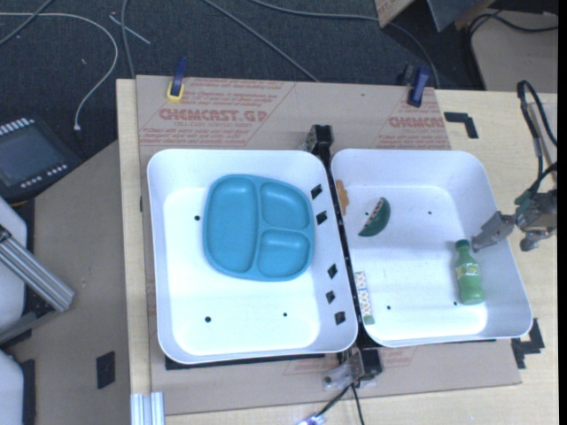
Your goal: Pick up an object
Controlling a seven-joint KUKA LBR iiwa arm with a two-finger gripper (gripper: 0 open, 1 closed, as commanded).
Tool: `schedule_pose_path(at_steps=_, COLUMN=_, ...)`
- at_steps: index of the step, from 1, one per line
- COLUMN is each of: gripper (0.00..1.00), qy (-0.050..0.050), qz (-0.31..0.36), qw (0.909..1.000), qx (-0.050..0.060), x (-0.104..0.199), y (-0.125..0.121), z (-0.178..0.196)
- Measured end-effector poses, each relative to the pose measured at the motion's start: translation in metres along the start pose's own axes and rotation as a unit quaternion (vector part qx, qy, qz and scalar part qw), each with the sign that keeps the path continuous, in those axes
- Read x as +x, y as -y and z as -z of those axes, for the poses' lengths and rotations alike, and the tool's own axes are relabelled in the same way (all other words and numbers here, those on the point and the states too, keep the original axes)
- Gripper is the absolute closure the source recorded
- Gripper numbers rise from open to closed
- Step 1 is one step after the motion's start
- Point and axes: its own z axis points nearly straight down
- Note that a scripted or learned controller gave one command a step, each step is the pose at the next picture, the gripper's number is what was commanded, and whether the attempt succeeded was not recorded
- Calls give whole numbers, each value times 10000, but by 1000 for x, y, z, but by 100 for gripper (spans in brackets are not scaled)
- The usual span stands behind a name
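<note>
A green bottle with a lighter label lies near the right wall of the right bin. A small watermelon-slice toy rests toward that bin's left side. My gripper hovers over the bin's right rim, just above and to the right of the bottle's cap. It is open, with nothing between its fingers. One finger reaches toward the bottle's top and does not grip it.
A blue divided plate lies in the left bin. Small black markers and a striped strip line the divider between the bins. Cables hang at the right edge near the arm.
</note>
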Motion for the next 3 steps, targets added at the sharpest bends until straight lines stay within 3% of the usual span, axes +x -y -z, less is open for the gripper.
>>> schedule_pose_path(at_steps=1, gripper=0, qy=21, qz=25, qw=10000, qx=-67, x=1, y=-3, z=7)
schedule_pose_path(at_steps=3, gripper=0, qy=6, qz=22, qw=10000, qx=-40, x=9, y=0, z=-101)
